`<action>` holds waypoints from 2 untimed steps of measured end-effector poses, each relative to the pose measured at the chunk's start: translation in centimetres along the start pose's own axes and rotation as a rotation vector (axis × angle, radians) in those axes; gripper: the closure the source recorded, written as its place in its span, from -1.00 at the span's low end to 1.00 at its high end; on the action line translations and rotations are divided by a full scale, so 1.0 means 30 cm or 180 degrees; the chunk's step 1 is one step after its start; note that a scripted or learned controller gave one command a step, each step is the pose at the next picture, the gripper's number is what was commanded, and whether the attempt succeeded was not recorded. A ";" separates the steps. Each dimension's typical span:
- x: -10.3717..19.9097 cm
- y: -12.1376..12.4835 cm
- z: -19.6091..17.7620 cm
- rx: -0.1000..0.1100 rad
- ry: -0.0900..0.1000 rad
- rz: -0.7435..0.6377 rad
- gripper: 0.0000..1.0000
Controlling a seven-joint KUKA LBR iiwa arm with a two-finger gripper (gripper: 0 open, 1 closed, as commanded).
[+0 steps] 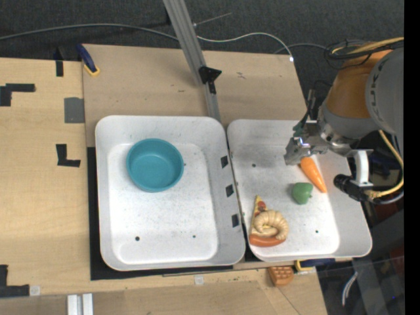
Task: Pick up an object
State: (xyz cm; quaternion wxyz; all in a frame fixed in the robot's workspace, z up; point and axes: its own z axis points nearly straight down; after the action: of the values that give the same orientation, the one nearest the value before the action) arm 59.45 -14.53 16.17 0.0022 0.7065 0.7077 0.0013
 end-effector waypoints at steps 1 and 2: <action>0.005 -0.009 -0.144 0.0005 0.0002 0.0000 1.00; 0.005 -0.004 -0.322 0.0000 0.0000 0.0000 1.00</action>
State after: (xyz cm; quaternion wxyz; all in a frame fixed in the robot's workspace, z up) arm 59.28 -14.36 25.82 0.0023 0.7065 0.7077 0.0013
